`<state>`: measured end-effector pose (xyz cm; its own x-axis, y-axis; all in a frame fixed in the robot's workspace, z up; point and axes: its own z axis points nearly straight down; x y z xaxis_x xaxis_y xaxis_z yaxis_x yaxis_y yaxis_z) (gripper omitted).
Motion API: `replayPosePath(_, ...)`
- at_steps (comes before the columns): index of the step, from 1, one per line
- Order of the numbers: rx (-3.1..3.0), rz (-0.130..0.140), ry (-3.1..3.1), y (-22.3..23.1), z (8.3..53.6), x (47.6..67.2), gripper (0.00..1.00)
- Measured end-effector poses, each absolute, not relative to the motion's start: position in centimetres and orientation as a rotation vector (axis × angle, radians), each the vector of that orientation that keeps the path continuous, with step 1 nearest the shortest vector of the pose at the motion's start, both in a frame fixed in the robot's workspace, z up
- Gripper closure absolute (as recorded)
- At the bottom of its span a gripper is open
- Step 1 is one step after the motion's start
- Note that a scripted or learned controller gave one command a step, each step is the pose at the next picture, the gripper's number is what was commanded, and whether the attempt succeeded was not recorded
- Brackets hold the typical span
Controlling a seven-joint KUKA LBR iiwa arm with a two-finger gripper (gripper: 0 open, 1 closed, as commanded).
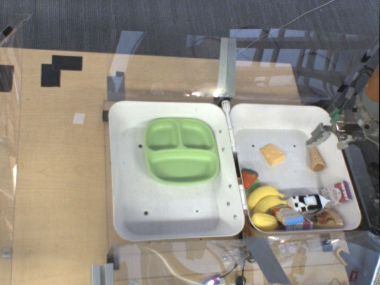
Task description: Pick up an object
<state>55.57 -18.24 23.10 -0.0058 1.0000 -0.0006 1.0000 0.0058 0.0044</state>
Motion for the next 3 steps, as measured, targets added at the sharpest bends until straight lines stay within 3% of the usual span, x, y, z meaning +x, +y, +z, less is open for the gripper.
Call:
replayPosePath(1,2.22,0.011,2.21,-14.3,9.2,56.0,0.0)
replayPosePath(2,2.18,0.015,2.251,-9.0,8.9,64.2,0.0)
replayPosePath(3,2.239,0.014,2.19,-10.5,9.1,60.3,0.0)
